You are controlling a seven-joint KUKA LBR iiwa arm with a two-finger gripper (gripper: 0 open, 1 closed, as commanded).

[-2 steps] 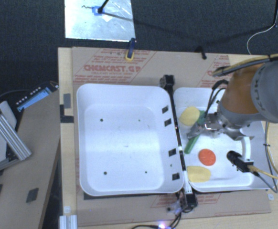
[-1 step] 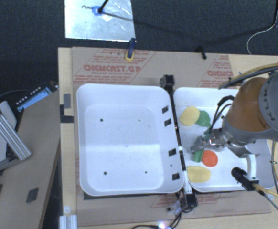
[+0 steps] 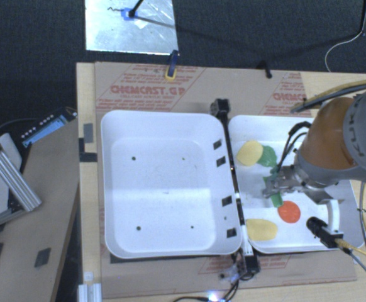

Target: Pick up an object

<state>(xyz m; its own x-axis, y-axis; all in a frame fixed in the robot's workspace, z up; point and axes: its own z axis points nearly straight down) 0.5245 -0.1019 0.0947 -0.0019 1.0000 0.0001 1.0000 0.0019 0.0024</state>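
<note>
Your gripper (image 3: 275,190) is low in the right bin (image 3: 258,126), centre-right of frame, over a green piece (image 3: 276,200). Can't tell its grip. A red ball (image 3: 289,212) sits just below.

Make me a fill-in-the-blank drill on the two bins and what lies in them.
1. The toys all lie in the ___ bin.
2. The round toy just below the hand is ___ in colour.
3. The green toy touches a toy coloured ___.
4. The yellow toy near the front wall lies ___ of the red one.

Missing words: right; red; yellow; left
</note>
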